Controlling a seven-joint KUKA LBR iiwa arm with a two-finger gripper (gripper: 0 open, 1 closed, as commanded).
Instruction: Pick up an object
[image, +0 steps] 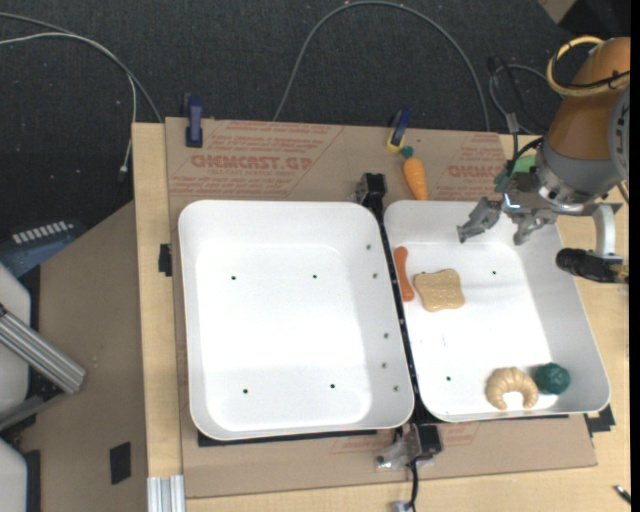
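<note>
Orange-banded arm hangs its hand (502, 226) over the right bin (570, 310), fingers spread and empty, so nothing's grabbed yet. Nearest below-left lies the toast slice (439, 290), flat and reachable; croissant (511, 388) and green ball (551, 378) sit farther down.

arm (590, 110): cut off by right and top edges, only wrist end visible
green object (551, 378): beside the croissant (511, 388), too small to identify
sausage (402, 273): at right bin (560, 300) left wall, partly hidden by rim
left bin (285, 315): front edge hides the table (300, 460) below it
</note>
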